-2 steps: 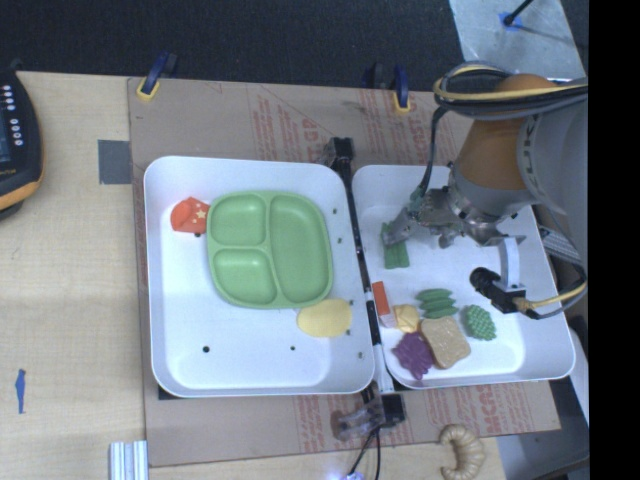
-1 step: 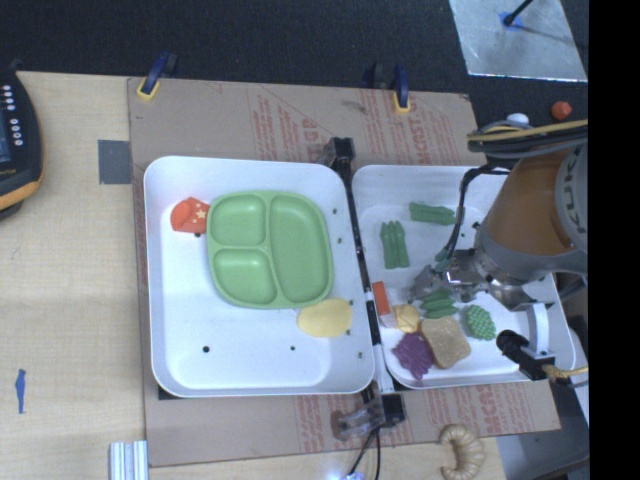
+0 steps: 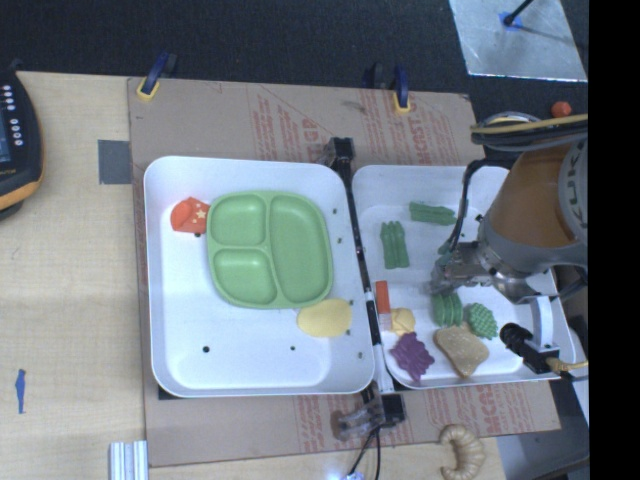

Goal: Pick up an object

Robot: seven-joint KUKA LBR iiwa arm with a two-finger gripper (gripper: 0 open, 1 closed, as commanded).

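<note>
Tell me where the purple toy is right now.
The purple toy lies in the right bin, near its front left corner, just below a small yellow piece and left of a tan bread-shaped toy.

Two white bins [image 3: 165,348] sat on a pale wood-coloured surface [image 3: 70,298] over brown cardboard [image 3: 250,118] printed with faint red lettering. The left bin held a light green divided plate [image 3: 270,248], a red piece with a yellow star [image 3: 188,215], and a pale yellow piece [image 3: 325,318]. The right bin held several dark green pieces [image 3: 394,244], a purple piece [image 3: 411,355] and a tan piece [image 3: 462,350]. The arm [image 3: 535,213] was grey with an orange band.
</note>
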